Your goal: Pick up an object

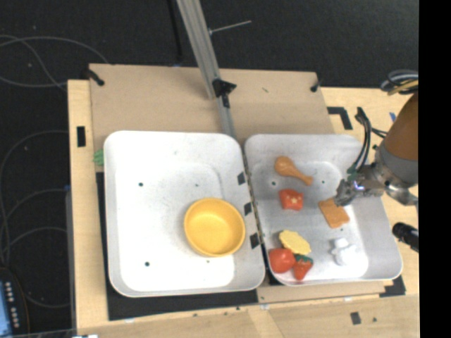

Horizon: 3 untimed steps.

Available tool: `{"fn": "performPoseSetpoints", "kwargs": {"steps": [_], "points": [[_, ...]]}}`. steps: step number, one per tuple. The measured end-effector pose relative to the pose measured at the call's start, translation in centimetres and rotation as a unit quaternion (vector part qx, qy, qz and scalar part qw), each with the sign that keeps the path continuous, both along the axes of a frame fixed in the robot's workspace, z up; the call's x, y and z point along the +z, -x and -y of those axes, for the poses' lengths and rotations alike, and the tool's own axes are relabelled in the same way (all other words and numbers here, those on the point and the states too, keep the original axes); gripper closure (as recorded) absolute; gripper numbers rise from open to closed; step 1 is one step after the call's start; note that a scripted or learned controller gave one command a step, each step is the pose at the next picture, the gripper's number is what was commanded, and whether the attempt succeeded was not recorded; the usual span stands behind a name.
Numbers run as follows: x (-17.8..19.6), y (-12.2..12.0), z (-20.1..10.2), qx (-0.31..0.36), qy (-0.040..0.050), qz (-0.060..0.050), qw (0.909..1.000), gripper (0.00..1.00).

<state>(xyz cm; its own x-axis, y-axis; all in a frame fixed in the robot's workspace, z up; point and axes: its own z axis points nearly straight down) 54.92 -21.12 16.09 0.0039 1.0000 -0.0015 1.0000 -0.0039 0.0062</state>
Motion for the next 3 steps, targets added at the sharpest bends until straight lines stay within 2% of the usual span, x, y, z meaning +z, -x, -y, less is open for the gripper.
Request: {"fn": "performPoseSetpoints", "kwargs": {"steps": [1, 3], "points": [[4.7, -0.1, 0.1, 0.004, -0.0002, -0.002, 1.0000, 1.00], [4.2, -3.2, -9.8, 0.004, -0.0011, -0.003, 1.0000, 1.00]]}}
